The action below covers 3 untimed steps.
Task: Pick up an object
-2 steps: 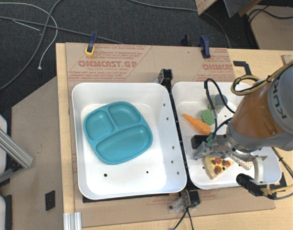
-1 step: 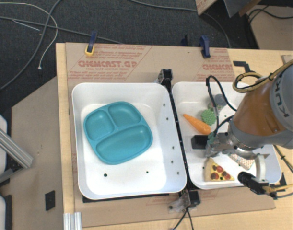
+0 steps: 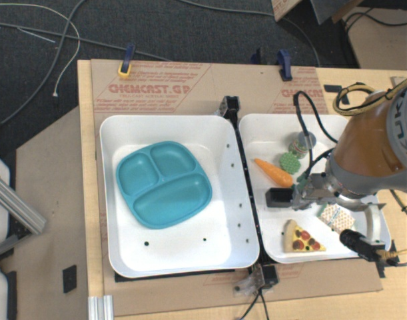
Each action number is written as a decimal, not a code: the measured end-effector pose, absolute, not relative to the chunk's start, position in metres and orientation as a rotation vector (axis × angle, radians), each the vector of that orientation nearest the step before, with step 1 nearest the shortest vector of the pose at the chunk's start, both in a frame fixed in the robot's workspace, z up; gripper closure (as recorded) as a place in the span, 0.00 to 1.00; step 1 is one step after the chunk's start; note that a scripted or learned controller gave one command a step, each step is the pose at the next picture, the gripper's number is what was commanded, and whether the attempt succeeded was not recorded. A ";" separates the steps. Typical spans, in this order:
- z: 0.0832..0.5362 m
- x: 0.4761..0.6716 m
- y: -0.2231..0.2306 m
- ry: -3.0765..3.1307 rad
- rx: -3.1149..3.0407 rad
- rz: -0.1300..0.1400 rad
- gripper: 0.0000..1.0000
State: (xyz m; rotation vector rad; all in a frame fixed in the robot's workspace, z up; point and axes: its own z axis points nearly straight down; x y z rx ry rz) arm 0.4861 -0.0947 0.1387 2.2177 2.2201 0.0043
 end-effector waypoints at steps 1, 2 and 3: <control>0.195 0.492 -0.085 2.221 2.215 0.007 1.00; 0.258 0.492 -0.090 2.218 2.216 0.008 1.00; 0.242 0.510 -0.040 2.229 2.216 0.002 1.00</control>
